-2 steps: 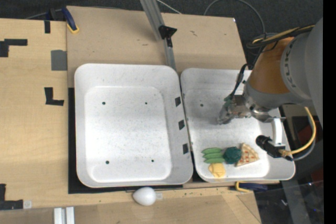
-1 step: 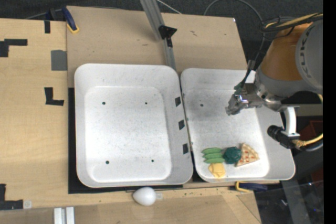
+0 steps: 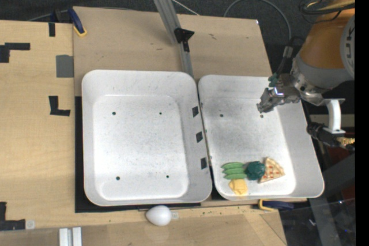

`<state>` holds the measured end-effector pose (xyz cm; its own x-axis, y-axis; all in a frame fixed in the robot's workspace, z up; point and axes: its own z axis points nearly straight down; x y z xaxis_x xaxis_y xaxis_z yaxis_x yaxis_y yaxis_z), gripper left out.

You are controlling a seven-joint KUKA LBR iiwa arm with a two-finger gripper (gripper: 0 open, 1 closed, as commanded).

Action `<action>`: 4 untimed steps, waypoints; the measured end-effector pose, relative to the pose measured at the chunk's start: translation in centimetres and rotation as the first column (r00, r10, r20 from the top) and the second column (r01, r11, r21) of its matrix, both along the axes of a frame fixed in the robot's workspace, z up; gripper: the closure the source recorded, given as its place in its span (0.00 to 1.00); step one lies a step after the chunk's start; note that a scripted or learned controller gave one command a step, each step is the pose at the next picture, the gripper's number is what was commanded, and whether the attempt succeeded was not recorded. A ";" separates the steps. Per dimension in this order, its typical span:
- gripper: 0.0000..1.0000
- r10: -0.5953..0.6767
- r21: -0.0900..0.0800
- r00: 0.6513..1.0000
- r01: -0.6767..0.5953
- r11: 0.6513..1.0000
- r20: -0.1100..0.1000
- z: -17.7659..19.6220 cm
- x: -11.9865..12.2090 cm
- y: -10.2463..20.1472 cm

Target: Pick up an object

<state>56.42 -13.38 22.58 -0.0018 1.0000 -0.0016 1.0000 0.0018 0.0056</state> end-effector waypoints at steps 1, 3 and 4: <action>1.00 0.000 0.000 1.000 0.000 1.000 -0.001 4.8 0.1 0.0; 1.00 0.005 0.003 1.000 -0.005 1.000 -0.008 3.3 3.2 10.7; 1.00 0.005 0.002 1.000 -0.005 1.000 -0.008 1.4 4.8 15.9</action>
